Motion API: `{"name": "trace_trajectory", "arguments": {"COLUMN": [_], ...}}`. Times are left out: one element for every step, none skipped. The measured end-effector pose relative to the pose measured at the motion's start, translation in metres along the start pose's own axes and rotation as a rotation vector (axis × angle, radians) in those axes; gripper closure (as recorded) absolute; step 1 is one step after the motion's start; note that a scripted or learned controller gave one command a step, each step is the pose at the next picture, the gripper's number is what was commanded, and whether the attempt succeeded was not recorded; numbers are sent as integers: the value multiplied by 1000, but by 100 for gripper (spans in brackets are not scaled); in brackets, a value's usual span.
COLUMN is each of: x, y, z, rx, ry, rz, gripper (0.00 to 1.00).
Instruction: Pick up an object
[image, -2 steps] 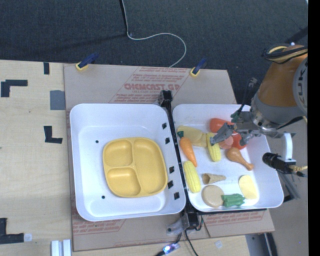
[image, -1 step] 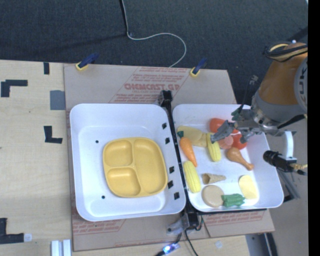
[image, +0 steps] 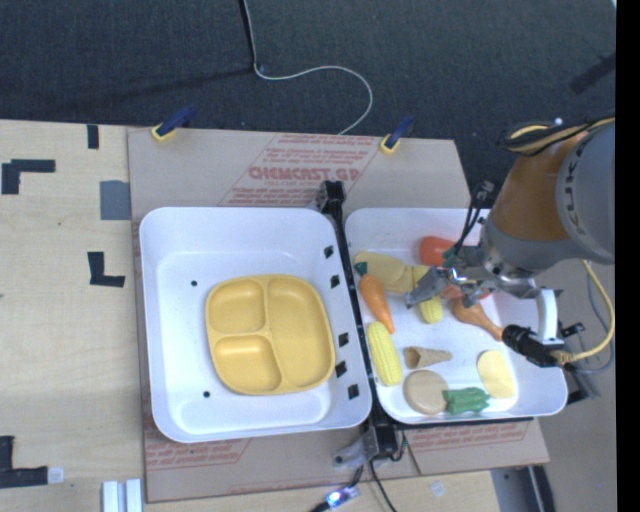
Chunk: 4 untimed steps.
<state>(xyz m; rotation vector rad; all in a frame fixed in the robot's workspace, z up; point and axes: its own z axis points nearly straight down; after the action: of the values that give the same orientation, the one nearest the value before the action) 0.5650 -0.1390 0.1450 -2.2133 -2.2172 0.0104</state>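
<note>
1. Camera view, looking down at a slant on two shallow white bins set side by side on a cardboard-covered bench. The left bin (image: 165, 330) holds a yellow divided plate (image: 270, 333); the right bin (image: 548, 402) holds a scatter of toy foods.
2. The gripper (image: 440, 287) hangs low over the middle of the right bin, carried by the grey arm (image: 560, 215) reaching in from the right. Whether its fingers are spread or pressed together cannot be told from this angle; nothing is clearly seen between them.
3. Candidate objects lie close by: a small corn piece (image: 431, 309) just beside the gripper tip, a pale yellow piece (image: 385, 270) to its left, a carrot (image: 376, 302) near the dividing wall, and a red item (image: 436, 247) partly behind the wrist.
4. Further off in the same bin: a long corn cob (image: 385, 353), a cone (image: 427, 355), a round tan cookie (image: 425, 390), a green piece (image: 466, 401), a lemon-like piece (image: 497, 373) and an orange drumstick-shaped piece (image: 478, 318).
5. Likely hazards, as judgement: the objects near the tip are crowded, so a closing stroke may pinch two at once or nudge the small corn aside. Rounded, smooth toys may squirt out of a grip taken off-centre. A descent too far could press a piece against the bin floor.
</note>
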Motion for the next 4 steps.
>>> {"name": "trace_trajectory", "arguments": {"x": [-1, 0, -1, -8], "y": [2, 2, 2, -1], "z": [46, 63, 54, 11], "rx": [-2, -5, -5, -8], "ry": [0, -2, -3, -1], "rz": [0, -1, -1, 0], "gripper": [0, 0, 100, 100]}}
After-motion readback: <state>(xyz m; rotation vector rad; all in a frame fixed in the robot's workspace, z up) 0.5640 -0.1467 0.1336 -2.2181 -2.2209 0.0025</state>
